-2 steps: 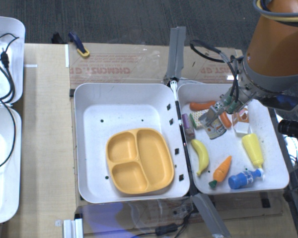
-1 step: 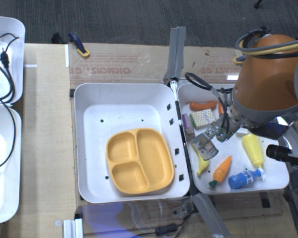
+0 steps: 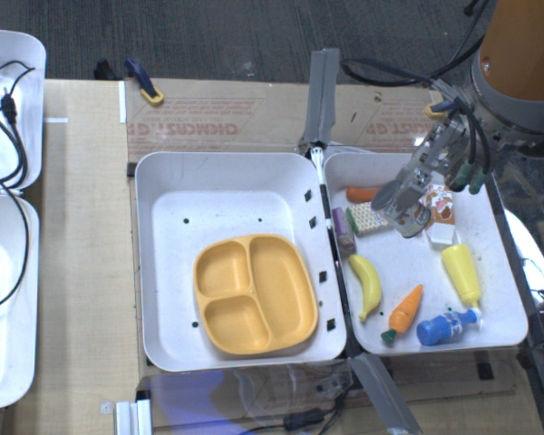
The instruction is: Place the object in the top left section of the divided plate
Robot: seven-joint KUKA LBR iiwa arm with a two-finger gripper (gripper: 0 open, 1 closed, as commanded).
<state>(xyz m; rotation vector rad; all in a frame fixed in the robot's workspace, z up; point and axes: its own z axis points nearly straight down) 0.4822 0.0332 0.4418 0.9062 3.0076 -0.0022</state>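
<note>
Divided plate (image 3: 252, 293), yellow with three sections, lies flat in the left bin (image 3: 163, 243), nearer its near wall than its far wall. White floor shows around it on every side, widest along the far part of that bin, so there is open room above and beside the plate.

Which object the task means cannot be told; none is visible between the fingers. The gripper (image 3: 406, 208) hangs over the far part of the right bin (image 3: 508, 324), well apart from the plate, with the wall between the two bins lying between them. Whether the fingers are apart or together cannot be told, since dark metal and cables blur them here.

Things crowd the right bin. An orange piece (image 3: 363, 193) lies far left of the gripper, a small green-dotted block (image 3: 367, 217) just beside it, and a white carton (image 3: 440, 220) to its right, possibly touching the gripper body. Nearer lie a banana (image 3: 367, 284), a carrot (image 3: 403, 311), a yellow bottle (image 3: 462, 275) and a blue bottle (image 3: 446, 326). A purple item (image 3: 344, 231) lies against the left wall of this bin.
</note>
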